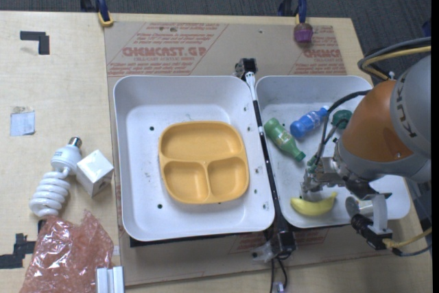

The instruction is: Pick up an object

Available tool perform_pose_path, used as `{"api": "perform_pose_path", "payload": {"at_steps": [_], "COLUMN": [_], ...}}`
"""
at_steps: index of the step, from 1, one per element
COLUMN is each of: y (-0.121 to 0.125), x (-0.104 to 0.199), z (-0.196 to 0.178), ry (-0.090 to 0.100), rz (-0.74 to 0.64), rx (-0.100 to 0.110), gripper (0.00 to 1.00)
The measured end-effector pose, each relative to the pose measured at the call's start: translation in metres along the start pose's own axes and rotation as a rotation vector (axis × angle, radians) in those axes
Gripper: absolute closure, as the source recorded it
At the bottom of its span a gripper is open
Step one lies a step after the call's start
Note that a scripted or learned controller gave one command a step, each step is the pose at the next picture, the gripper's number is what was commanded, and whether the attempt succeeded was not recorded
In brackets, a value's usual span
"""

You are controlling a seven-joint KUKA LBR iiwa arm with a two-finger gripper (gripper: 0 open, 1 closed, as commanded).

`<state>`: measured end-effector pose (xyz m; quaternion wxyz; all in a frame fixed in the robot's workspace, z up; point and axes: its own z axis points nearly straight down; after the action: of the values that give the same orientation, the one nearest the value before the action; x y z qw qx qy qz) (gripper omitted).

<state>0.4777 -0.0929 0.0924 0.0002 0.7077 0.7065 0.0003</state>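
Note:
In the right bin, a yellow banana lies near the front wall. A green bottle and a blue bottle lie farther back, with a small teal object beside them. My gripper hangs low over the front of this bin, directly above the banana's back edge and very close to it. The grey and orange wrist covers the bin's right half. I cannot make out anything held in the gripper.
The left bin holds a yellow three-compartment tray. On the bench to the left lie a spiral light bulb, a white cube and a crumpled pink bag. A purple object sits behind the right bin.

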Motion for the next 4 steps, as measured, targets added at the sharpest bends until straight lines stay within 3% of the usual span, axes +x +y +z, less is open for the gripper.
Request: {"api": "perform_pose_path", "payload": {"at_steps": [4], "y": [0.0002], "x": [0.0008], "z": [0.0000], "ry": [0.000], "rz": [-0.001], "rx": [0.000], "gripper": [0.00]}}
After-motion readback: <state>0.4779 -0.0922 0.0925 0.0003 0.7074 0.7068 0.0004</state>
